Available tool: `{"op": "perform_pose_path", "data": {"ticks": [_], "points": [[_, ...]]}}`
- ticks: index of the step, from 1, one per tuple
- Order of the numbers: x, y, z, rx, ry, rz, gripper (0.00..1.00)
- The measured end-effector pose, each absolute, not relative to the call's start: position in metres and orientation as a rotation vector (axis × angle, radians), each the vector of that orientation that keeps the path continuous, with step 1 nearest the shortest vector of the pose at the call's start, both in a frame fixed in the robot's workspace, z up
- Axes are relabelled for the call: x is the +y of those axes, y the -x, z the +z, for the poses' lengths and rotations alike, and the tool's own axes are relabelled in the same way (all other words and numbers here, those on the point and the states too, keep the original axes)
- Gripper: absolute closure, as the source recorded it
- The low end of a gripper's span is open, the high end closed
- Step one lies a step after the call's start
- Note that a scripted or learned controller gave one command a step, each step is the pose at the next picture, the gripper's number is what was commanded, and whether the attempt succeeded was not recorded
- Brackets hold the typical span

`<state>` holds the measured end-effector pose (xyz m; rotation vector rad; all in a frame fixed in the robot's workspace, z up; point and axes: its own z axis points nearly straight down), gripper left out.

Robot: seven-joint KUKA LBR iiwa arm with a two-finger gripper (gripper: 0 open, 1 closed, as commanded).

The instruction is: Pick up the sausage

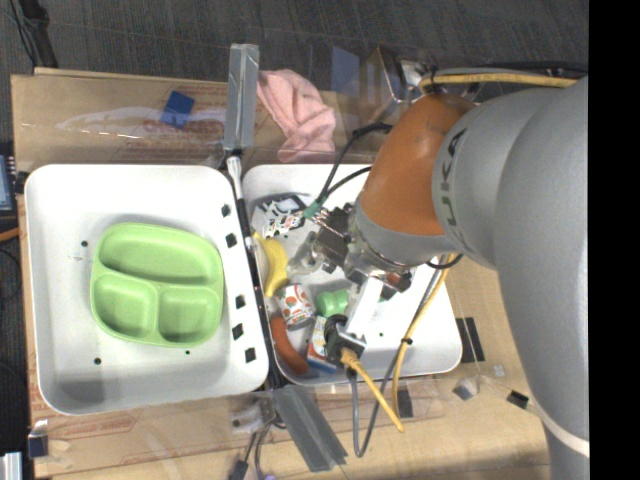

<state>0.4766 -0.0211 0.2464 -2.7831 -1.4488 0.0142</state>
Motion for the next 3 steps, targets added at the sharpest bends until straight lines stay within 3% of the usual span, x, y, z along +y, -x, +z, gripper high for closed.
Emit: {"op": "perform_pose_path", "data": {"ticks": [1,2,3], "points": [[-0.045,-0.476,0.188,-1.287,2.861,0.015,0.0],[-0.045,-0.476,0.195,-1.293,2.856,0.023,1.0],[-0.039,-0.478,0.248,-1.389,2.815,0.006,1.0]]}}
